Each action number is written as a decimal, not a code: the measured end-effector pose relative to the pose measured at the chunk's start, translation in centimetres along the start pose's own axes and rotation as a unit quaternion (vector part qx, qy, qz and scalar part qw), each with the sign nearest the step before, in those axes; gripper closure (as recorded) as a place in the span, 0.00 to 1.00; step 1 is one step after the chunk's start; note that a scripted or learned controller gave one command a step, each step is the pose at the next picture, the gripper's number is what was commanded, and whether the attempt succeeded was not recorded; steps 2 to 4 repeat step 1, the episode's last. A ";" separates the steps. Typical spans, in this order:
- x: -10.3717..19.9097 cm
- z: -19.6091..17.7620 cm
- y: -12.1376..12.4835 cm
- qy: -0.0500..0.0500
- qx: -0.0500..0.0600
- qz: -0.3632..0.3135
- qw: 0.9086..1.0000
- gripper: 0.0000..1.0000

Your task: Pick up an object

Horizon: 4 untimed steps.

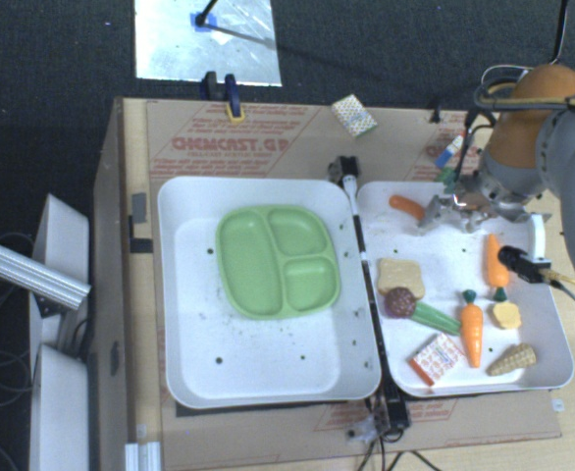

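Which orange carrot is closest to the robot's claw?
The small carrot at the top left of the right bin, just left of the gripper. The other two carrots lie farther down.

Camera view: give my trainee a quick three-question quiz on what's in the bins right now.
1. True or false: the green divided plate lies in the left bin.
2. Which bin holds the toy food: A) left, B) right?
3. Fill in: the small orange piece near the gripper lies in the right bin's ____ corner: upper-left or lower-right?

Key: 1 true; 2 B; 3 upper-left.
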<state>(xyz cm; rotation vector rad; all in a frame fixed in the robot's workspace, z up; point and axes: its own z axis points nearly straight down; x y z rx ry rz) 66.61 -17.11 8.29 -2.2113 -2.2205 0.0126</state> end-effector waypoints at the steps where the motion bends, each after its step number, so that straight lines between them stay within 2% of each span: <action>1: 0.7 0.0 0.0 0.000 0.000 0.000 1.000 0.00; 4: 0.7 0.0 0.0 0.000 0.000 0.000 1.000 0.00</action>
